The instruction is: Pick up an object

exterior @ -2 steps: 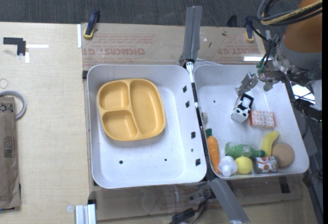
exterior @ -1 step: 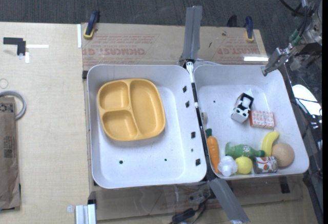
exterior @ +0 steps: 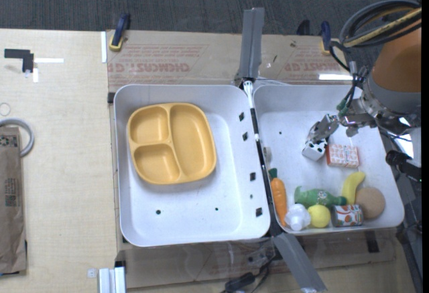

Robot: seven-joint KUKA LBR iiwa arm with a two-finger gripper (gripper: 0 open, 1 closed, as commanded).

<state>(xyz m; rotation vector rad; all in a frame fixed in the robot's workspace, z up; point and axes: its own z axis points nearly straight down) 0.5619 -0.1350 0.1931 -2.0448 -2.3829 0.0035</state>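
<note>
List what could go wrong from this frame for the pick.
1. The claw sits right at the white die, off to one side; a grasp may clip its edge and knock it away.
2. The pink box lies beside the die and may get nudged.
3. The other toys crowd the right bin's near wall.

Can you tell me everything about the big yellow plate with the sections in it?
The yellow divided plate looks like smooth plastic, a rounded rectangle with a raised rim and three compartments: two smaller ones on the left, one large on the right. It lies flat, slightly turned, in the upper left part of the left white bin, holding nothing.
</note>
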